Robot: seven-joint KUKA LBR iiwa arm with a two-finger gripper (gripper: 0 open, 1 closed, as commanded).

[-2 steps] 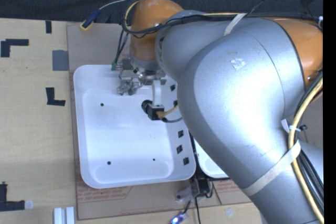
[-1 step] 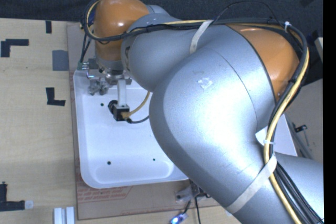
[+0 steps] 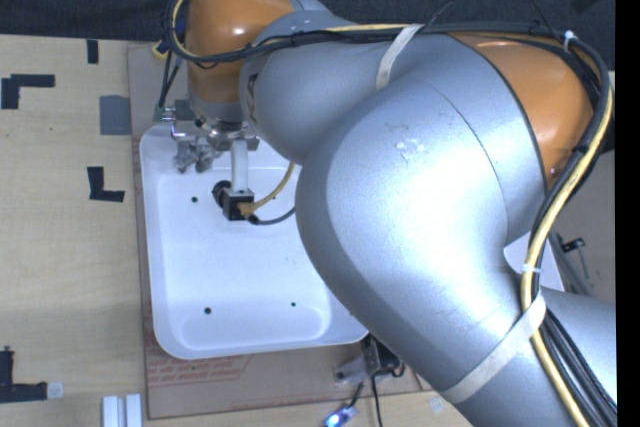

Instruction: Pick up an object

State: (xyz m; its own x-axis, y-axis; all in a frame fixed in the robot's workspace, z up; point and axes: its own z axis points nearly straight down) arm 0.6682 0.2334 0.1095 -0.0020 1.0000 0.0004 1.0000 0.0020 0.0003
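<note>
Lying flat across the left of the frame, the desk (image 3: 60, 245) is pale, matte wood-coloured board, marked with several dark tape pieces: an angled one at upper left, a grey square (image 3: 115, 114) beside it, an L-shaped one (image 3: 102, 185) lower down. One shallow white bin (image 3: 240, 315) sits left of centre, smooth and glossy plastic with rounded corners, resting on a brown cardboard sheet (image 3: 190, 377). Three small dark dots mark its floor. No loose object for picking can be made out on the visible part of the bin floor. Over the bin's upper left corner hangs the gripper (image 3: 200, 153), a cluster of small metal parts under a rounded orange cap (image 3: 225, 15); whether the jaws are released or clenched cannot be told. A small black block (image 3: 234, 203) with a cable hangs just below. The arm (image 3: 430, 205), smooth grey rounded casing, fills the right, with a second orange section (image 3: 555, 105) at upper right and black and yellow cables along it.
</note>
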